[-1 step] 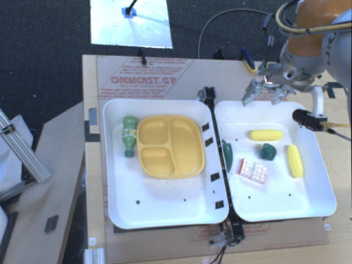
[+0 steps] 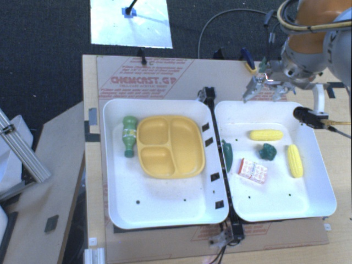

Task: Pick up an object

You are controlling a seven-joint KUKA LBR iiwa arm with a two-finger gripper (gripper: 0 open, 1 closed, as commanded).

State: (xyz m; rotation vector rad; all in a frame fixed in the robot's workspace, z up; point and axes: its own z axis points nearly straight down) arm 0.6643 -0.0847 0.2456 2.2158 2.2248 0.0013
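- The hand [image 2: 265,90] hovers over the right bin's [image 2: 308,202] far rim, fingers spread, pinching nothing.
- In that bin lie two corn cobs [image 2: 266,135], a green toy [image 2: 268,152] and a small packet [image 2: 253,171].

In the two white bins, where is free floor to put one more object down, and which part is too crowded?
Free: the left bin floor below the yellow plate, and the right bin floor below the snack packet. Crowded: the right bin's middle, where two corn cobs, the green toy and packet cluster.
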